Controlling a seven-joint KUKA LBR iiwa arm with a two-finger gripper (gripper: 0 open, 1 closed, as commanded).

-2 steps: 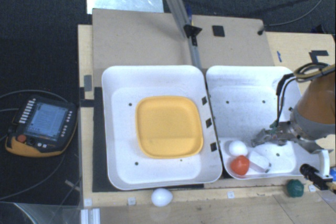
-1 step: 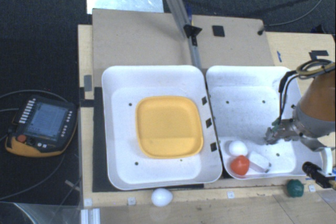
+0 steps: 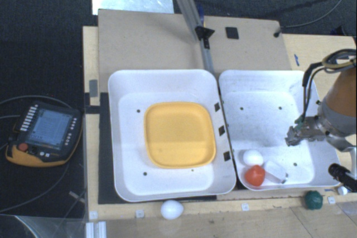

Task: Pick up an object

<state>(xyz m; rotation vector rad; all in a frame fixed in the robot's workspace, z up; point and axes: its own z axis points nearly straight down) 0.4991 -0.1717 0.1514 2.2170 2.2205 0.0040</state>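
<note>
You'll find no readable writing anywhere. The arm [image 3: 340, 100] leans in over the right bin [image 3: 268, 95], its gripper [image 3: 297, 135] low above the bin floor; whether it's apart or together can't be told. Inside that bin's near edge lie a white ball [image 3: 252, 157], a red ball [image 3: 255, 175] and a clear piece [image 3: 275, 170].

Arm [image 3: 341, 106] cropped at right edge

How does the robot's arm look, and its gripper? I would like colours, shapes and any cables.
The arm has a rounded grey body with an orange-brown band above the wrist. A black cable loops along its left side, and a yellowish ring sits at its top. The gripper is a small, dark grey metal part, too blurred to show details.
</note>
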